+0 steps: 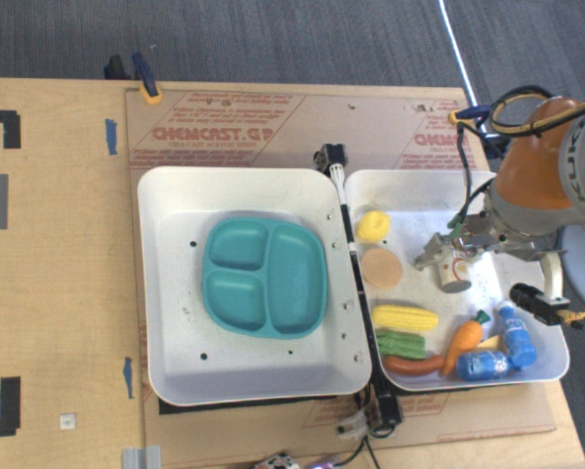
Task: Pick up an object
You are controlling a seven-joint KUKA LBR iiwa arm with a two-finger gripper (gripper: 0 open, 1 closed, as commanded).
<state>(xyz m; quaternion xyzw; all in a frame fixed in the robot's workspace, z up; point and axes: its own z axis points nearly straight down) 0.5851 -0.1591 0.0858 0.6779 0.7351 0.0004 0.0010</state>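
Toys crowd the right bin (409,189) — lemon (373,226) and tan disc (381,268) by its left wall, corn (403,318), green pod (399,342), sausage (412,364), carrot (464,340) and blue bottles (499,352) along the near edge. The hand (450,265) hangs low mid-bin; spread or pressed together, I cannot tell. Best to pick something standing apart — the disc or lemon — and come straight down, clear of the wall.

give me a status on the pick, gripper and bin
Gripper low in the right bin, nothing seen held. Nearest it: tan disc, lemon, corn cob. Teal divided plate alone in the left bin.
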